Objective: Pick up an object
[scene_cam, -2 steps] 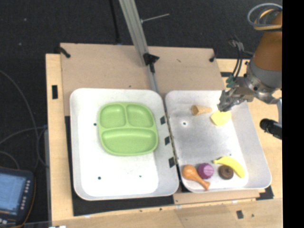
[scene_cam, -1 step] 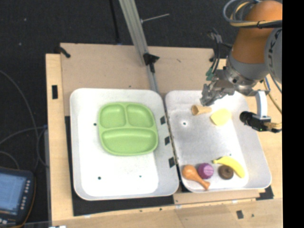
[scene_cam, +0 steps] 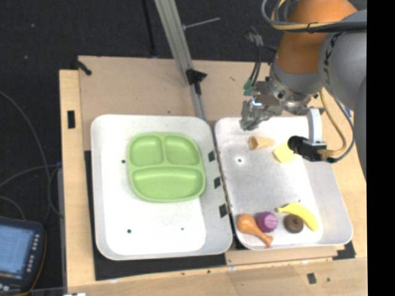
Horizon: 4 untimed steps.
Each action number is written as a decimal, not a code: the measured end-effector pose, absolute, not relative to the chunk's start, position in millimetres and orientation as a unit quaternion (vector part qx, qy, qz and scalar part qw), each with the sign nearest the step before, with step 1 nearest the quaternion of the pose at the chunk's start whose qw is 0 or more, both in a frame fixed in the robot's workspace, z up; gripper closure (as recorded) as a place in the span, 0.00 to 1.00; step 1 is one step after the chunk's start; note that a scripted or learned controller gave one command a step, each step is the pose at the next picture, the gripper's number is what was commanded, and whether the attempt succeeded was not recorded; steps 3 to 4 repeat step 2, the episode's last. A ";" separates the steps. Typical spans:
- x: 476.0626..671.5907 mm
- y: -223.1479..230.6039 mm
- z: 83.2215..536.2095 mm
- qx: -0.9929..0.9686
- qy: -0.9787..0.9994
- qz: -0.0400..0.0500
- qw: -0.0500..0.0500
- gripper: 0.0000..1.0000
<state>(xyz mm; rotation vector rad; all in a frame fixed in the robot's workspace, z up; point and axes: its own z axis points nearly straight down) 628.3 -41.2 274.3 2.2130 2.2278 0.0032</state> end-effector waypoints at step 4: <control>640.0 63.6 244.2 0.705 0.710 0.000 -0.001 1.00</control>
